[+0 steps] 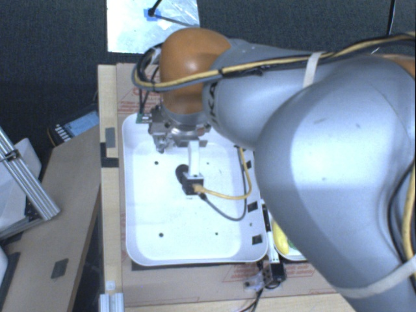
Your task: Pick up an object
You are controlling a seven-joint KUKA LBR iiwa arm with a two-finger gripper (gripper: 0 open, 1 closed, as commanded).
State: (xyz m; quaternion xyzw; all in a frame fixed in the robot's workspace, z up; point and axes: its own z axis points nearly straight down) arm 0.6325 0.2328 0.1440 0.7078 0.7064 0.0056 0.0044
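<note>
My gripper (177, 149) hangs below the orange wrist band (192, 60), low over the far part of the left white bin (195, 260). A black fitting with a yellow cable (190, 179) sits just under it above the bin floor. Nothing shows held at the gripper. A yellow object (282, 239) lies in the right bin, peeking out from under the big grey arm (325, 161), which hides most of that bin.
The left bin floor shows a few small dark dots. An aluminium frame (26, 184) stands off the bench at the left. A shiny foil sheet (153, 15) lies beyond the bins. A blue-and-black item (75, 127) rests at the bench's left edge.
</note>
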